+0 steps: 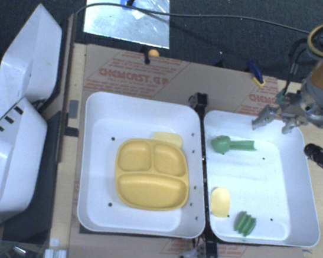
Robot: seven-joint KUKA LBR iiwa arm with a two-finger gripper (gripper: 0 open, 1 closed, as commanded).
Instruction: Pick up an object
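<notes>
My gripper (274, 123) hangs over the far rim of the right bin (303, 193), open, with its two grey fingers spread and nothing between them. Just below and left of it a green scoop-like toy (232, 144) lies in that bin. Near the bin's front lie a pale yellow piece (220, 201) and a small green ridged piece (245, 223). In the left bin (99, 146) rests a yellow divided plate (152, 174), with a pale yellow flat piece (167, 138) at its far edge.
The bins sit side by side on a cardboard sheet (157, 77), joined by a black clamp (199, 100). White housings (17, 117) stand at the left. A shiny metal plate (130, 6) lies at the back. A black fitting (320, 156) sticks out by the right bin's right rim.
</notes>
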